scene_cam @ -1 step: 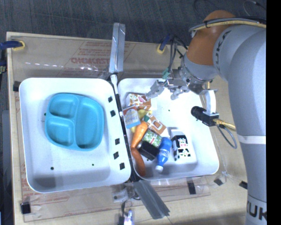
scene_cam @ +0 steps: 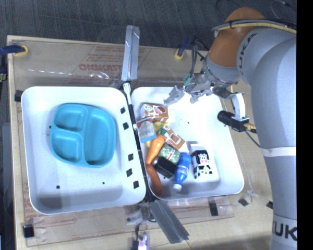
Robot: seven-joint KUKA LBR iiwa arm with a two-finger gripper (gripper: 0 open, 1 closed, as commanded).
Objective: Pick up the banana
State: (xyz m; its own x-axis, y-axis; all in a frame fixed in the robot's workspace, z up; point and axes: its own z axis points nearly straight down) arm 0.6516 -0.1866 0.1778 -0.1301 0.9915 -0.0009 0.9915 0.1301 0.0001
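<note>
yellow-green curved banana [scene_cam: 158, 125] lies in the right shallow white bin [scene_cam: 227, 184], near the bin's left wall, mostly covered: a patch of yellow with a greenish tinge shows between the packets around it, and its full length and ends are hidden. a white and orange printed snack packet [scene_cam: 154, 111] lies over its upper side, a small clear-lidded cup [scene_cam: 146, 132] sits just to its left, and an orange carrot-shaped toy [scene_cam: 155, 147] lies just below, tilted. further down the pile: a green and white printed carton [scene_cam: 170, 153], a black block [scene_cam: 166, 167], a blue plastic bottle with a white cap [scene_cam: 181, 171], a small white box with a black cow print [scene_cam: 201, 164], and a brown sausage-shaped piece [scene_cam: 154, 179] along the left wall.

left shallow white bin [scene_cam: 68, 191] holds a light blue plastic tray with divided compartments [scene_cam: 84, 134], well apart from the banana.

grey arm with the orange band [scene_cam: 250, 46] reaches in over the right bin's upper edge. the two-finger gripper [scene_cam: 183, 95] hangs above the bin's upper left part, up and right of the banana and apart from it, fingers spread, nothing between them
</note>
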